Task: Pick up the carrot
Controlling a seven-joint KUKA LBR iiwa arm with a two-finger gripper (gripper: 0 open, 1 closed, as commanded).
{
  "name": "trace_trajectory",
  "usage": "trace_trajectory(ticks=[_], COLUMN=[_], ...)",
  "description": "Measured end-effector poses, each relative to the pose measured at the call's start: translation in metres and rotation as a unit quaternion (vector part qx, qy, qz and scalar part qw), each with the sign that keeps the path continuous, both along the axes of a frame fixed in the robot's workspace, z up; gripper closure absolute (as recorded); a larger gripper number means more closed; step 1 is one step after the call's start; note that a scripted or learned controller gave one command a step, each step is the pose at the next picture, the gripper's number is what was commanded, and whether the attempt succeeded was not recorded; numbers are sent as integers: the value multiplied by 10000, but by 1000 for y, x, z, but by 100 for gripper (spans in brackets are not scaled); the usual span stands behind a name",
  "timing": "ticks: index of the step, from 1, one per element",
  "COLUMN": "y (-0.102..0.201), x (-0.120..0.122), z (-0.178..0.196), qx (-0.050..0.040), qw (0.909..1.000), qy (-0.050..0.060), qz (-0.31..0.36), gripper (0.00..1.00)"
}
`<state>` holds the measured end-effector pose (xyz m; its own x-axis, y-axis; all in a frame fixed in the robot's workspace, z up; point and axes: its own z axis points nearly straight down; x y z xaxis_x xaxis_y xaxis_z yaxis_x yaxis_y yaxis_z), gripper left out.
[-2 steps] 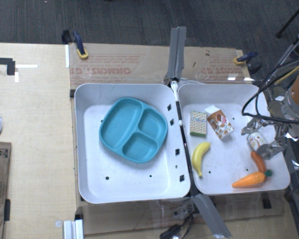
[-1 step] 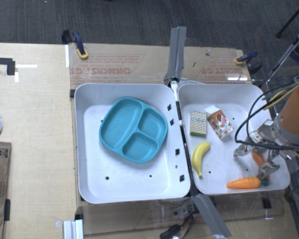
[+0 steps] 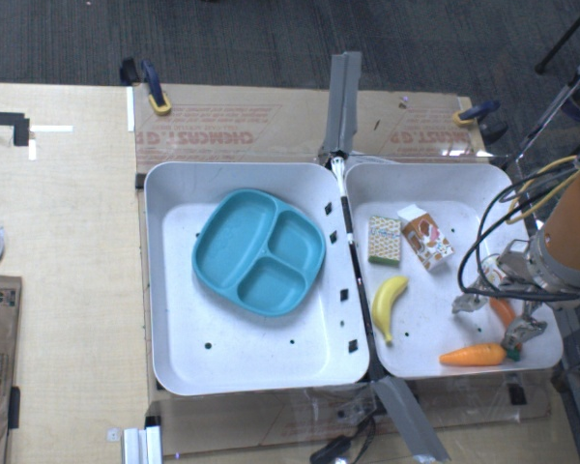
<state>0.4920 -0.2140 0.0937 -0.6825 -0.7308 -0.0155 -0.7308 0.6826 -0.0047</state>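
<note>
Overhead, two shallow white bins sit side by side on the worktop, the left bin (image 3: 159, 288) and the right bin (image 3: 435, 187) meeting along a shared middle wall. Near the right bin's front edge, toward its front right corner, lies the carrot (image 3: 472, 357), lengthwise along that edge with its green tip pointing right. Just above it hangs the gripper (image 3: 498, 317), reaching in over the bin's right side; its two metal fingers (image 3: 467, 304) are spread wide apart, one over the bin floor to the left and one at the carrot's green end, and nothing sits between them. A small orange piece (image 3: 503, 309) shows between the fingers higher up, though whether it belongs to the gripper or is a separate item cannot be told. The grey arm (image 3: 565, 235) with its loops of black cable enters from the bin's right edge. A banana (image 3: 388, 304) lies near the right bin's left wall, with a green-speckled packet (image 3: 385, 240) beyond it and a small white carton (image 3: 424, 238) just beside that, toward the bin's back. A blue divided plate (image 3: 260, 251) rests in the middle of the left bin, tilted on the diagonal.
</note>
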Motion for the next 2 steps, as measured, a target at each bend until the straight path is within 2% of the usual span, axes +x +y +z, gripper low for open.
trace_trajectory(ticks=[1, 2], y=[4, 5], x=[-3, 3], z=[0, -3], qx=[8, 33], qw=[9964, 9927], qy=[-16, 46], qz=[848, 1202], gripper=[0, 0])
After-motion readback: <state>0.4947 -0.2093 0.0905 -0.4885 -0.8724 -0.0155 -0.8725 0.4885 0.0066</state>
